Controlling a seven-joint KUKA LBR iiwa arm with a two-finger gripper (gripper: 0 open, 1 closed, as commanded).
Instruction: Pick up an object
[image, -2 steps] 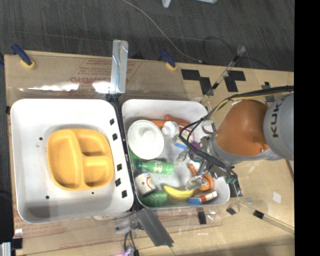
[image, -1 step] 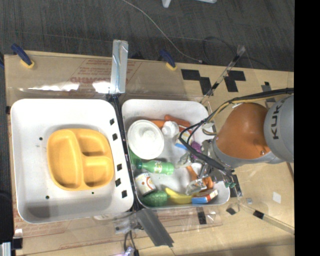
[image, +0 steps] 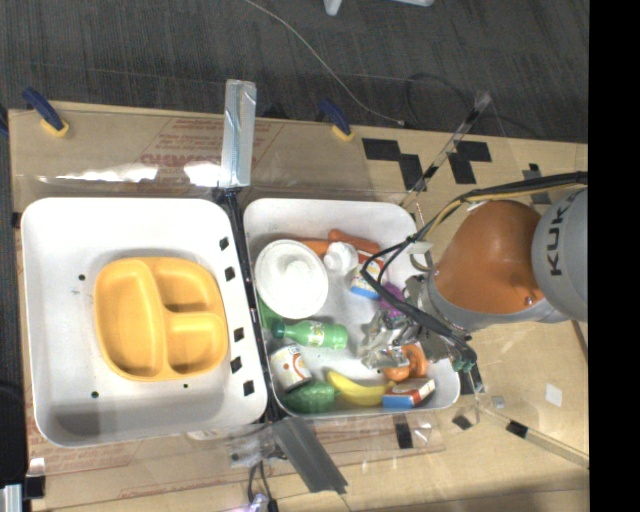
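1 fixed camera looks down from above the bench at a slant, far enough off to take in both bins: the left bin (image: 40, 300) and the right bin (image: 300, 212). The arm (image: 500, 265) enters from the frame's right.

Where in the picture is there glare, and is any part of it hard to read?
In the camera view, glare falls on the clear sheet behind the left bin and on the strip of tape; a soft shadow lies in that bin's near left corner; the gripper is lost among cables and clutter.
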